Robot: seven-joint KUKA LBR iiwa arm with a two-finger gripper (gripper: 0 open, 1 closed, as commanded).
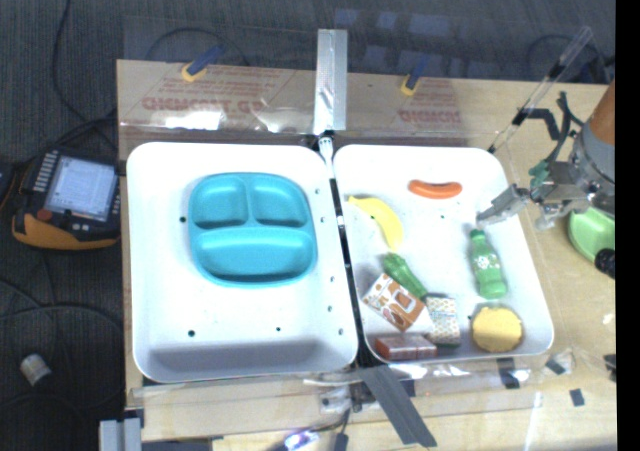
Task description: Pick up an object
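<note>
The right bin [520, 239] holds several items: an orange sausage [435, 188] at the back, a yellow banana [380, 218], a green bottle [487, 264], a dark green item [403, 275], a brown-and-white packet [392, 302], a small patterned cup [443, 319], a yellow round toy [497, 328] and a dark red bar [405, 347]. My gripper [505, 205] hangs over the bin's right rim, just above and to the right of the green bottle. Nothing shows in its grasp.
A blue divided plate [251, 227] lies in the left bin [160, 319]. A metal post [331, 79] stands behind the seam between the bins. A light green object [592, 229] sits on the bench at the far right. A handheld pendant [70, 197] lies on the floor, left.
</note>
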